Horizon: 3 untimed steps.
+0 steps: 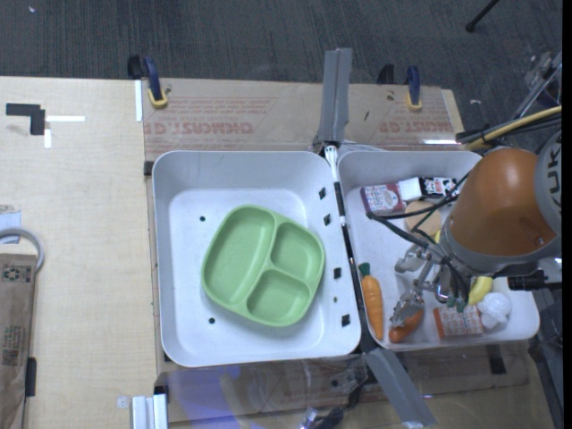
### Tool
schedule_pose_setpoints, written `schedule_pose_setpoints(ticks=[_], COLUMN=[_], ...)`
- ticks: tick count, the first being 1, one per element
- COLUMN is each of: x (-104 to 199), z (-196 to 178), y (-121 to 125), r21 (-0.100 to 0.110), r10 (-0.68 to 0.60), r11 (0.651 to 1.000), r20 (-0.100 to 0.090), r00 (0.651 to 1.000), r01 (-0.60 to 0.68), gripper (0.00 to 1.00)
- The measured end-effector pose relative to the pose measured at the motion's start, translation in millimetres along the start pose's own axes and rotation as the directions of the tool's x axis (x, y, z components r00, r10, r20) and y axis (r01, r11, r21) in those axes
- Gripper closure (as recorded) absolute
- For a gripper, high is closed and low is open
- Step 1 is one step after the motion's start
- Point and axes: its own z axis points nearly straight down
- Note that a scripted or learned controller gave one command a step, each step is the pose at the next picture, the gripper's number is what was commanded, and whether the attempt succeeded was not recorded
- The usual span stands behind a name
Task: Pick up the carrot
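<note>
The robot arm (505, 208) reaches into the right bin (527, 329), its metal claw (416, 298) lowered among the clutter; whether the claw is wide, narrow or holding anything cannot be told from this angle. The carrot (373, 304) lies just to the claw's left, lengthwise against the bin's left wall, green top pointing away from the viewer, apart from the claw. A small reddish item (404, 327) sits directly below the claw, too blurred to identify. To the claw's right rest a yellow piece (480, 288), a white round object (494, 308) and a flat packet (460, 323). Farther left of the claw, the left bin (174, 266) holds a green divided plate (263, 265). Both bins stand on a pale wooden surface (71, 195).
</note>
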Motion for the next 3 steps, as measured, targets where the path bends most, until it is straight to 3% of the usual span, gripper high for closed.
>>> schedule_pose_setpoints(ticks=[1, 2, 3], x=[-1.7, 38.3, 50.2], z=[-9.5, -99.6, -99.7], y=[0.7, 68.0, 100.1], r21=[-0.002, 0.000, 0.000], r10=[0.003, 0.205, 0.530], r11=[1.000, 0.979, 0.848], r20=[0.004, 0.002, 0.003], r00=[1.000, 0.979, 0.848], r01=[-0.003, -0.205, -0.530], gripper=[1.00, 1.00, 1.00])
